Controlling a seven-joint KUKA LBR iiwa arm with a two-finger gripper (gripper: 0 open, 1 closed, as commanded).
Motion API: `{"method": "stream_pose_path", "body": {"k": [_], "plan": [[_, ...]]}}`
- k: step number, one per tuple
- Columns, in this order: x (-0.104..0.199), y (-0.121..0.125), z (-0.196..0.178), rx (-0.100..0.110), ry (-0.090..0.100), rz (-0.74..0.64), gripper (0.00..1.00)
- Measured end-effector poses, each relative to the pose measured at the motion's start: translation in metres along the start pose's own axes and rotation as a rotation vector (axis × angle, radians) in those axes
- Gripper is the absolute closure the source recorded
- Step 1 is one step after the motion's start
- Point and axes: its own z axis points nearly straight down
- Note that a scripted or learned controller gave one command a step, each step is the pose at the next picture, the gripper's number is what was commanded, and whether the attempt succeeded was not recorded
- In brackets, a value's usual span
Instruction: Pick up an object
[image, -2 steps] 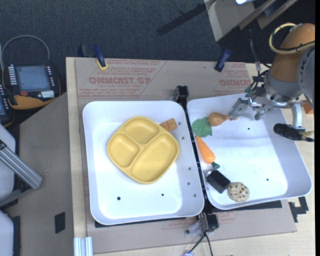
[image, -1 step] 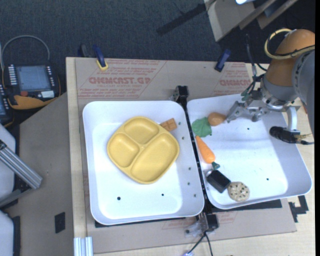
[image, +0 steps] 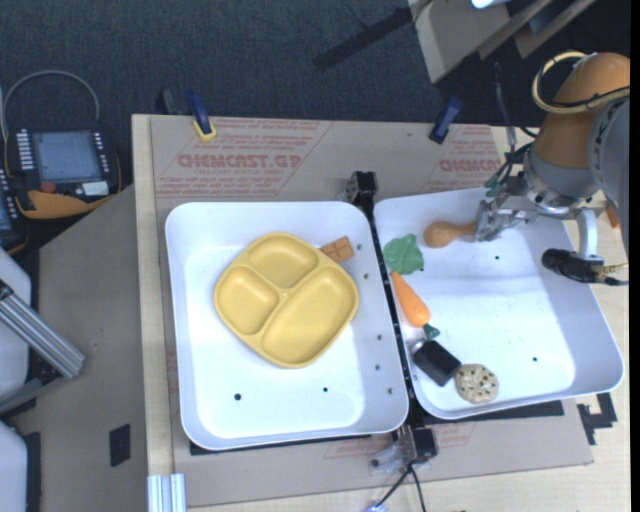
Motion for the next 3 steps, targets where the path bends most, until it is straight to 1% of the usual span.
{"method": "stream_pose_path", "body": {"k": [1, 2, 3], "plan": [[0.010, -0.001, -0.057, -0.001, 0.002, 0.002, 1.00], [0.009, 0.001, -0.112, -0.003, 0.001, 0.003, 1.00], [0.006, -0.004, -0.158, 0.000, 0.001, 0.005, 1.00]]}}
